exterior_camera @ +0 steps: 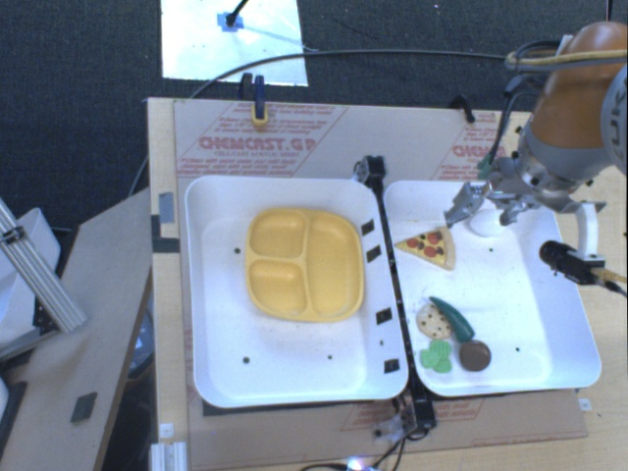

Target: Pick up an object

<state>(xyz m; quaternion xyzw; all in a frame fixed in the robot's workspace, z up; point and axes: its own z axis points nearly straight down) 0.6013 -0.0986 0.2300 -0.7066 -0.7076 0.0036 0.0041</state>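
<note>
My gripper (488,209) hangs over the back of the right bin (549,302), its two grey fingers (463,207) spread apart and open. A small white rounded thing (485,227) sits on the bin floor just under the gap between them; it is not gripped. A pizza slice (429,246) lies just left of and in front of the gripper. Nearer the front lie a speckled cookie (430,321), a dark green pepper-like piece (454,317), a light green leafy piece (437,359) and a brown round piece (475,355).
A yellow divided plate (302,263) rests in the left bin (221,361). A black divider with clips (385,263) runs between the bins. A black part of the arm (569,260) juts over the right bin's right side. Cables cross behind the bench.
</note>
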